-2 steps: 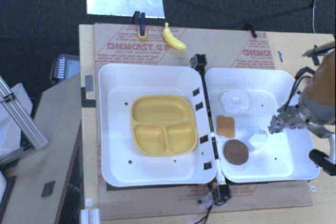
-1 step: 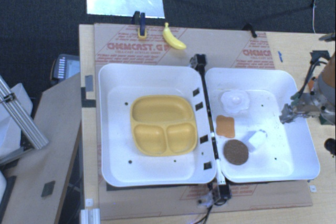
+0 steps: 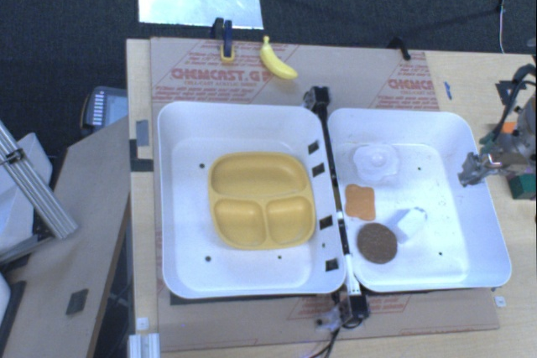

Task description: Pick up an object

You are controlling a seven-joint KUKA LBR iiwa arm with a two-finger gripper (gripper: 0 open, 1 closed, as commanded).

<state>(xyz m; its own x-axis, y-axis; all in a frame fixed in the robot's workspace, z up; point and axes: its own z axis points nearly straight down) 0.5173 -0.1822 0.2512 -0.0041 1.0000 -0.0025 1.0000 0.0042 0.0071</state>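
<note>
The right bin [image 3: 445,264] holds a flat orange piece [image 3: 360,201], a brown disc [image 3: 377,242], a small white object [image 3: 409,222] and a clear round lid-like thing [image 3: 373,160]. My gripper [image 3: 471,170] hangs over the right bin's right rim, well to the right of these objects, with nothing seen in it. The left bin [image 3: 185,264] bears a yellow divided plate [image 3: 260,199].
A yellow toy banana [image 3: 277,61] lies on the bench behind the left bin, next to a yellow clamp [image 3: 226,42]. A black divider strip [image 3: 329,180] runs between the bins. Cables and hardware [image 3: 513,105] sit at the right edge.
</note>
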